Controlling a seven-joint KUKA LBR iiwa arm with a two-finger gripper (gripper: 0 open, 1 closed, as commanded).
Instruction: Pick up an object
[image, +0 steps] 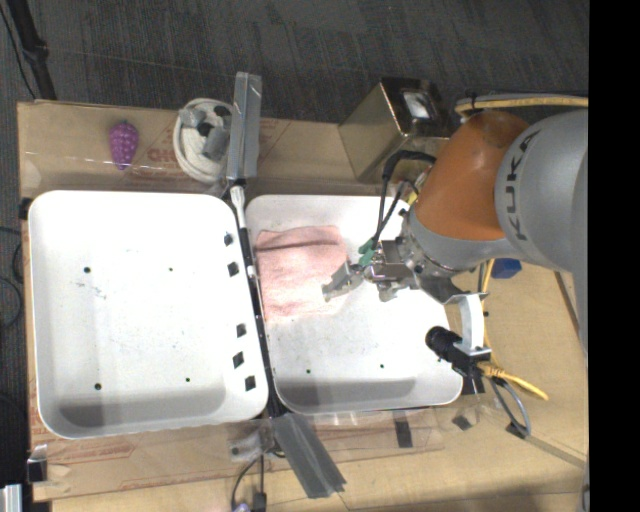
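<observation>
The tabletop (80, 160) under me is brown, and it carries two white bins side by side. The left bin (140, 310) lies well off to the far side of my hand, past the dark divider between the two. The right bin (350, 380) is the one I am over; my arm (500, 190), grey with its orange band, comes in from the right and covers that bin's right part.

A pink cloth (295, 265) lies flat in the upper left part of the right bin, just beside my hand on its left. My hand (345, 282) hangs low over the bin floor at the cloth's right edge, its metal tip pointing left and down toward the cloth. Whether it touches the cloth I cannot tell, and I cannot tell how far it is open or whether it has hold of anything.

Beyond the left bin, far from my hand, a white coil (200, 135) and a small purple thing (123, 143) sit on the tabletop.
</observation>
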